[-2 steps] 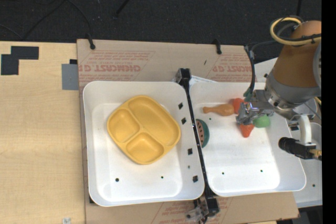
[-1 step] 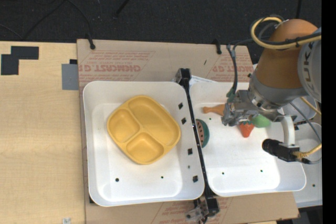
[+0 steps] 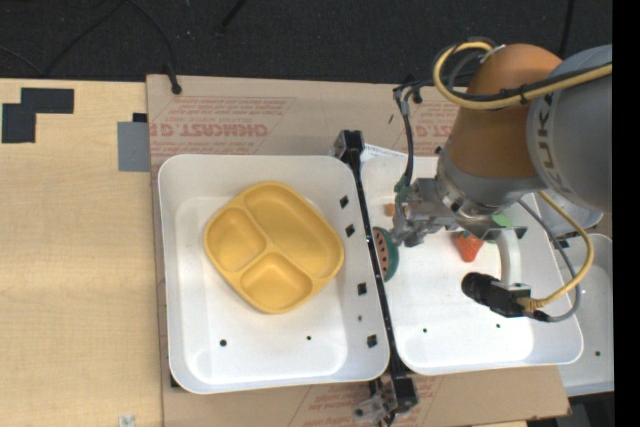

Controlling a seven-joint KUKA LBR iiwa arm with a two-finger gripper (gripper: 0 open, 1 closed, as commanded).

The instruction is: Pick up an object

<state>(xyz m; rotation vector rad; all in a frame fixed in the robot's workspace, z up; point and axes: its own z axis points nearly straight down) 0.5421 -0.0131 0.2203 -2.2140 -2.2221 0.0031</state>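
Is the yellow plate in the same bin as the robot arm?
No, the yellow plate lies in the left bin, while the arm is over the right bin.

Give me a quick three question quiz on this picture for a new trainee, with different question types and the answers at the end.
1. True or false: the yellow divided plate lies in the right bin.
2. Multiple choice: the arm's gripper is over which bin? A) the left bin B) the right bin C) neither
3. Fill in: the plate has ___ compartments.

Key: 1 false, it lies in the left bin. 2 B, near the divider between the bins. 3 three.
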